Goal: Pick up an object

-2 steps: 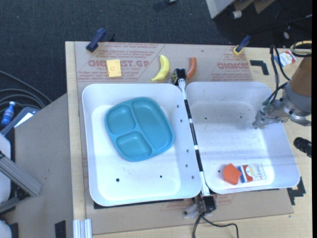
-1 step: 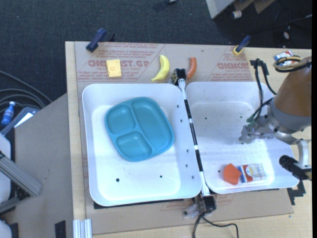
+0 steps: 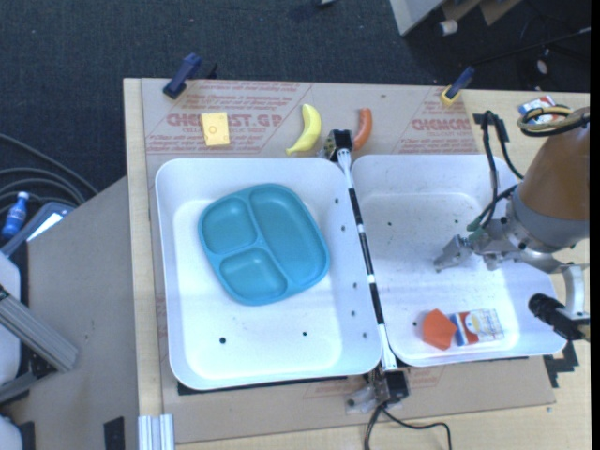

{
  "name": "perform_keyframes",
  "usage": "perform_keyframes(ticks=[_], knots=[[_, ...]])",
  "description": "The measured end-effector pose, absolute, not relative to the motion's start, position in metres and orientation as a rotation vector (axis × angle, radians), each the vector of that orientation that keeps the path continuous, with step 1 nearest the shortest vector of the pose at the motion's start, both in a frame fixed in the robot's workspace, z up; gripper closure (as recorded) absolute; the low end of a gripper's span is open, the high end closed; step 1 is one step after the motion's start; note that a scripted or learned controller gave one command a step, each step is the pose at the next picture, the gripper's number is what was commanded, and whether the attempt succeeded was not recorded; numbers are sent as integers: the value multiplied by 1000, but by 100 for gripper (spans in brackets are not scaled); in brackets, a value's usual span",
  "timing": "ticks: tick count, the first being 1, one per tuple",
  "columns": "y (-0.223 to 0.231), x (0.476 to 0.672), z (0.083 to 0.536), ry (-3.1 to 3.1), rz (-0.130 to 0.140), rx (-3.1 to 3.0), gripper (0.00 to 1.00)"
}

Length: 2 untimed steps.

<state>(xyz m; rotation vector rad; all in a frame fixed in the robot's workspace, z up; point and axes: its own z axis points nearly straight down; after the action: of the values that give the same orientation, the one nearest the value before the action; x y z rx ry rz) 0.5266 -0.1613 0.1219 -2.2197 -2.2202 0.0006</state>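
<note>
In the right bin (image 3: 412,181), near its front edge, lie an orange object (image 3: 437,329) and, touching its right side, a small red, white and blue packet (image 3: 480,326). My gripper (image 3: 466,258) hangs over the middle of that bin, behind both objects and clear of them. It is open, and nothing sits between its fingers. The grey arm with its orange band (image 3: 561,181) comes in from the right.
A blue divided plate (image 3: 263,242) fills the middle of the left bin (image 3: 187,326). Behind the bins, on the bench, lie a yellow banana (image 3: 307,129), an orange carrot-like piece (image 3: 362,127) and a yellow square (image 3: 215,130). A black divider rail (image 3: 361,247) runs between the bins.
</note>
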Motion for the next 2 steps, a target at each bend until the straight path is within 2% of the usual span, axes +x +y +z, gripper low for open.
perform_keyframes(ticks=[1, 2], knots=[[-94, 479, 84, -2220, 1, -2219, 0], [-95, 479, 94, -2219, 0, -2223, 100]])
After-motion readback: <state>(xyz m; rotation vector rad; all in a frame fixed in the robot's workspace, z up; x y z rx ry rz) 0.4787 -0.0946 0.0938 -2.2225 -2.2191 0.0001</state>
